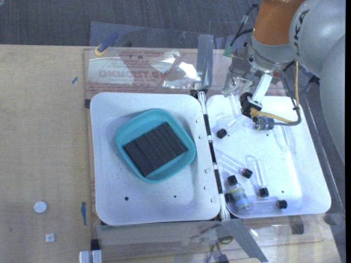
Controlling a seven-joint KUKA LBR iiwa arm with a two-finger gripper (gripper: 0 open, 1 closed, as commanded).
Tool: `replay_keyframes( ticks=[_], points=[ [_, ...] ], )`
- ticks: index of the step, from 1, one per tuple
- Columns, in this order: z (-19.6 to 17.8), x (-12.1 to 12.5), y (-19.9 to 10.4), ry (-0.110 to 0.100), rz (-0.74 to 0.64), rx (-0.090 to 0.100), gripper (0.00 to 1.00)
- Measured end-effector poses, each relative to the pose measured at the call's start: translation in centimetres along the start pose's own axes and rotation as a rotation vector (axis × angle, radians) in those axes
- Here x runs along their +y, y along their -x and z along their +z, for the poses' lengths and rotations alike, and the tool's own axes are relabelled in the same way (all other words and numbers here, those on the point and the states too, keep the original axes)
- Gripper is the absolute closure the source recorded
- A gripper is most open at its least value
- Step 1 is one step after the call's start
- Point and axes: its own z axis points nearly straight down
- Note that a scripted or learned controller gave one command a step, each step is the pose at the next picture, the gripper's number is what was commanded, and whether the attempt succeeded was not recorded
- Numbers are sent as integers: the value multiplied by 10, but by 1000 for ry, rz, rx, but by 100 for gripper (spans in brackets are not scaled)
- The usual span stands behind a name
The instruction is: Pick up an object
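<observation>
Capped vial (226,128) just beside gripper (235,90), right bin (308,169)

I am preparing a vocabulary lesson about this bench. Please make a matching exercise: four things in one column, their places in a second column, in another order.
1. turquoise square plastic dish
2. dark grey ribbed slab
3. small clear vial with bluish contents
4. robot's gripper

A. above the top part of the right white bin
B. in the left white bin
C. lower left corner of the right bin
D. inside the dish

Pairs: 1-B; 2-D; 3-C; 4-A
</observation>
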Motion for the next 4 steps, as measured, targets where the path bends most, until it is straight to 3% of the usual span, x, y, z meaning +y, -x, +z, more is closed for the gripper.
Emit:
replay_keyframes(
  ticks=[2,3,4],
  points=[
    [-20,1,0,4,-1,-1,100],
    [12,21,67,-1,169,0,100],
    [19,-28,137,1,221,1,100]
  ],
)
